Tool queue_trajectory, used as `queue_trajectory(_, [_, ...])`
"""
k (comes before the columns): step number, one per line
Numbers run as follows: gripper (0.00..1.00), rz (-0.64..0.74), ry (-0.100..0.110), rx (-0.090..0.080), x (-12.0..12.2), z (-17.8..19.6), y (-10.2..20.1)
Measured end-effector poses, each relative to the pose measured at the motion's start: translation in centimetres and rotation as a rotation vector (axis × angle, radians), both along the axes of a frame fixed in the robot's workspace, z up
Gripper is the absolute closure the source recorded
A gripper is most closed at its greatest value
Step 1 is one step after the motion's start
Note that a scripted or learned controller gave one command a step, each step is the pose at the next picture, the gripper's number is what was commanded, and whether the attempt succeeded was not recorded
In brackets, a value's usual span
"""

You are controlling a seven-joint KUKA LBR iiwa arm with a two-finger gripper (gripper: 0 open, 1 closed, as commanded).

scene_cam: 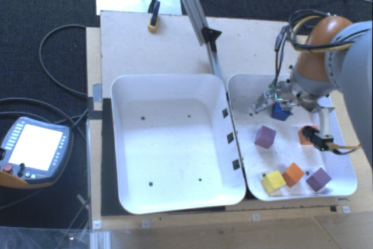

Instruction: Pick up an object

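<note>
My gripper (280, 105) hangs low over the back of the right bin (245, 96), its fingers spread open. A small blue cube (281, 112) sits right under it, between the spread fingers; I cannot see whether they touch it. One grey finger (261, 105) points out to the left of the cube. In the same bin lie a purple cube (265, 137), an orange cube (294, 174), a yellow cube (273, 182) and a second purple cube (318, 179). Another orange cube (304, 136) is partly hidden behind a black cable plug.
The left bin (169, 143) stands beside the right one, their rims meeting at the middle. A slanted metal pole (195, 9) ends at the back edge between the bins. A teach pendant (32, 148) lies off the bench at the left.
</note>
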State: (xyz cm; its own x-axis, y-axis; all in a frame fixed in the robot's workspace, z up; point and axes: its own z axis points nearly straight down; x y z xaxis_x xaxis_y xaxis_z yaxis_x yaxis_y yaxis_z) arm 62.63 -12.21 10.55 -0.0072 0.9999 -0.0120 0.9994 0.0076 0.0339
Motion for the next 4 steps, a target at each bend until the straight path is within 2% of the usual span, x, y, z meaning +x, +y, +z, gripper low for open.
queue_trajectory(2, [0.0,-0.002,-0.004,-0.003,0.6,0.0,-0.7])
queue_trajectory(3, [0.0,-0.001,0.002,-0.002,-0.4,0.0,-0.9])
queue_trajectory(4, [0.0,-0.002,-0.007,-0.004,0.5,0.0,-1.5])
